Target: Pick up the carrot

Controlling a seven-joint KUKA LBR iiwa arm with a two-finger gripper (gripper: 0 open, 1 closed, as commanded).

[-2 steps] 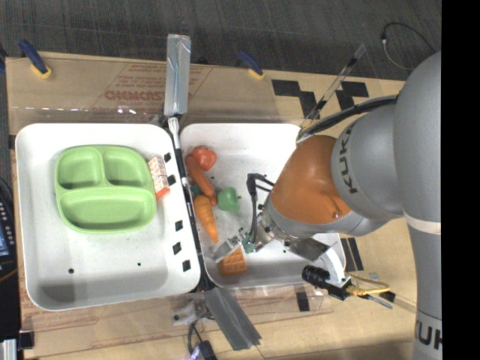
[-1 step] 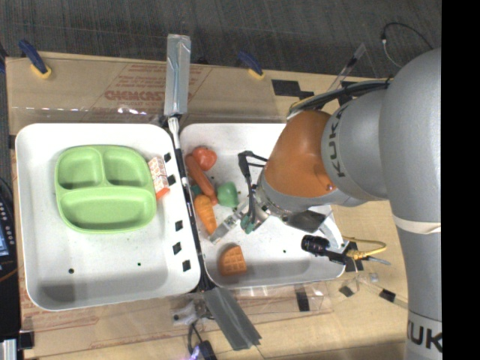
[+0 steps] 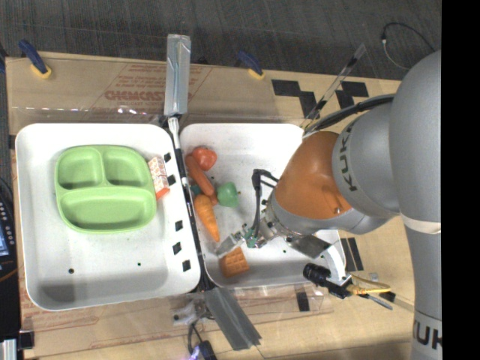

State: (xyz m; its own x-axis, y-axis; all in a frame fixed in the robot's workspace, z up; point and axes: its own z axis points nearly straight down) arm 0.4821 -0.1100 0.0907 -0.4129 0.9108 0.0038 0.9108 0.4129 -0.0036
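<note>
You see the long orange carrot (image 3: 207,214) lying in the right white bin (image 3: 296,137), near the middle of the frame. It lies close to the bin's left wall, with its thin end pointing down and to the right.

The grey and orange robot arm (image 3: 352,178) comes in from the right side of the frame. Its small two-finger gripper (image 3: 250,238) hangs low in the bin, just to the lower right of the carrot. I cannot tell how wide it is, because the arm hides much of it. Nothing orange sits in it that I can see, so I judge the carrot is not picked up yet.

Here is what could go wrong. The carrot has close neighbours. A round red toy tomato (image 3: 202,157) and a long red-orange toy (image 3: 198,177) sit just above it. A small green round toy (image 3: 227,194) sits just to its right. A square orange waffle-like toy (image 3: 234,262) sits near the gripper, lower in the frame. You could grab one of these by mistake.

The carrot is smooth and gets thin at one end, so it could slip out. It is also close to the bin wall, so a finger could bump that wall.

In the left white bin (image 3: 90,287) sits a light green plastic tray with three parts (image 3: 105,186).
</note>
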